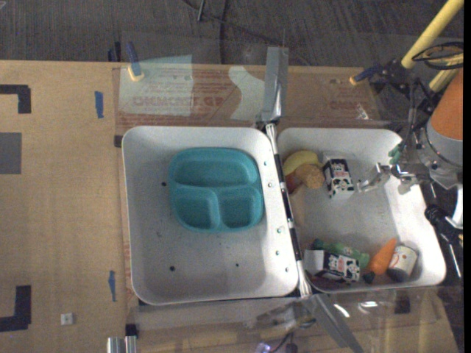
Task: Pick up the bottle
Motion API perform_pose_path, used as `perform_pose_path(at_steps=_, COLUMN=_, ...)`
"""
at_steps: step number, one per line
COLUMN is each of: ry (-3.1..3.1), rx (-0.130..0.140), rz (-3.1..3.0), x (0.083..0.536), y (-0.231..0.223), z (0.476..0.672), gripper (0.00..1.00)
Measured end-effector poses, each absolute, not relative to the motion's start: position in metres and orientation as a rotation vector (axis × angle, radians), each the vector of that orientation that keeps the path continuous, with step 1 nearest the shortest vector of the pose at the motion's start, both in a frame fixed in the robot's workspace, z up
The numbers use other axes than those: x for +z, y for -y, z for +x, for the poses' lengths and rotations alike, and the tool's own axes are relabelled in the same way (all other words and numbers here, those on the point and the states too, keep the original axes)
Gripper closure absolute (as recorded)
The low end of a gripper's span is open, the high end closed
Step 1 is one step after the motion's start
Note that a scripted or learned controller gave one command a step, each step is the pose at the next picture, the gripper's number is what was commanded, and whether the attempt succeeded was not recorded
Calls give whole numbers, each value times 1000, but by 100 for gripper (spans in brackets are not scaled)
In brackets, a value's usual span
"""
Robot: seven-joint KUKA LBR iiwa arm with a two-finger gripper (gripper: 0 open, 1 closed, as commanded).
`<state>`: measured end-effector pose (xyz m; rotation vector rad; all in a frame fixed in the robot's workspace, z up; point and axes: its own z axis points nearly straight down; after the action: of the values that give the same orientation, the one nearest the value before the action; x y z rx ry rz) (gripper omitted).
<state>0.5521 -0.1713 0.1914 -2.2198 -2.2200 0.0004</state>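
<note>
Approach step — nothing is being held yet. The gripper [368, 181] is sitting over the right bin [434, 271], arm reaching in from the right, orange band showing at the frame edge. Finger state: cannot tell from this view, the tip is too small and blurred.

Likely bottle: the green item [347, 254] lying on its side near the bin's front wall, wedged between 2 small cartons; it's too small to confirm as a bottle. The orange carrot [383, 256] is lying just beside it, with a small can [402, 262] at the front right corner. Another carton [338, 176] is standing just left of the gripper, next to the yellow fruit [300, 160].

The left bin [140, 219] is holding 1 teal divided plate [215, 188] — irrelevant.

Next move, as a judgement: the gripper is needing to travel toward the front of the bin, align across the bottle's narrow axis, and descend without catching the cartons.
</note>
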Motion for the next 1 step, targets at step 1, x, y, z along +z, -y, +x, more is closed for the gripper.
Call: perform_pose_path(at_steps=1, ry=1889, rx=-11, rz=-2520, x=90, y=138, z=525, gripper=0)
